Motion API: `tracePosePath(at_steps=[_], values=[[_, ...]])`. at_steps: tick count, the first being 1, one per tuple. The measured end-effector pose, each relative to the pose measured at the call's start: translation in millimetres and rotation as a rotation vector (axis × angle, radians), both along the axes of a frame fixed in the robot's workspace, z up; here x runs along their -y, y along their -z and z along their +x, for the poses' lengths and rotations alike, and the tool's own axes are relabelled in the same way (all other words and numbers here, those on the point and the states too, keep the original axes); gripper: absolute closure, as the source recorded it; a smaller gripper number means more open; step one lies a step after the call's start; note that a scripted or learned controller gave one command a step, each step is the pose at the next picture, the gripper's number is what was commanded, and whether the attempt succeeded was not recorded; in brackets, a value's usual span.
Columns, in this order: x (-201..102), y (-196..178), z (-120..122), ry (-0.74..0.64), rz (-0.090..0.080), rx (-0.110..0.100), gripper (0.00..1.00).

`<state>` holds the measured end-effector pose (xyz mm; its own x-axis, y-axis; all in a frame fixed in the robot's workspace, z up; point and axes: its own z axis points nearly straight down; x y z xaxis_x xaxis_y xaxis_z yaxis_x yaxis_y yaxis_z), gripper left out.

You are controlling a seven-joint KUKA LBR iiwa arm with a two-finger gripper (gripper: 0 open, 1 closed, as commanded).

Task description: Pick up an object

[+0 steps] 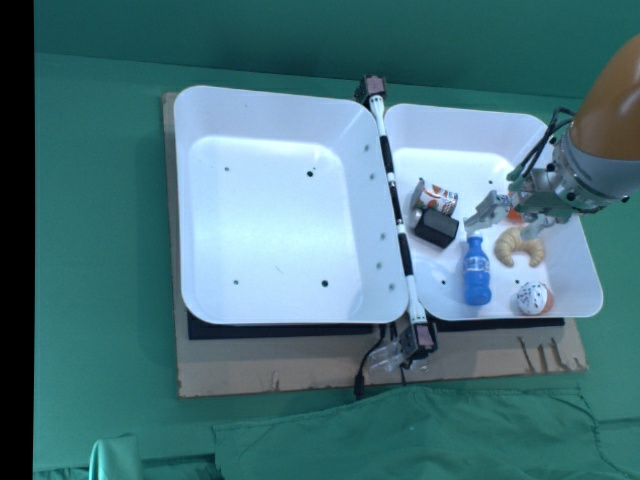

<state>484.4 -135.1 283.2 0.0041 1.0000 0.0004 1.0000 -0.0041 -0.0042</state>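
My gripper (510,218) hangs over the right bin (470,133), near its right side, with its fingers spread open. A small orange thing (515,214) shows between them; I cannot tell whether they touch it. A tan croissant (521,246) lies just below the gripper. A blue bottle (477,270) lies to the lower left of it. A black box (436,227) and a red and white can (437,198) sit further left. A white speckled ball (533,298) rests in the bin's front right corner.
The left bin (275,208) stands beside the right one, with a black and white divider bar (395,208) between them. Both bins rest on a cardboard sheet (300,368) on green cloth. The arm's orange band (615,98) enters at the right.
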Motion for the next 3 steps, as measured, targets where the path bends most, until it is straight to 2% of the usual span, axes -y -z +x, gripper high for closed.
tracePosePath(at_steps=[1,3], values=[[0.0,0.0,0.0,0.000,0.000,0.000,0.00],[6.2,92.9,8.4,0.001,0.001,-0.005,0.00]])
